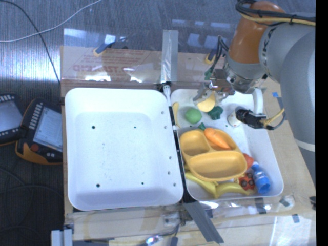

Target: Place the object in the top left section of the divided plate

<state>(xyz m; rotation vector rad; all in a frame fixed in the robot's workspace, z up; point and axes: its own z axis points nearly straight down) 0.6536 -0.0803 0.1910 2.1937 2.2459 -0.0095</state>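
The hand [209,97] grips a pale yellow object [206,104] above the right bin's [270,158] far end, beyond the yellow divided plate [215,155]; the object's long axis cannot be told.

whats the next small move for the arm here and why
Probably carry the gripper toward the near side of the right bin, over the divided plate. A pale yellow piece sits right at the gripper, above the green object, well short of the plate. The plate's top left section looks bare, while the carrot lies in the neighbouring one.
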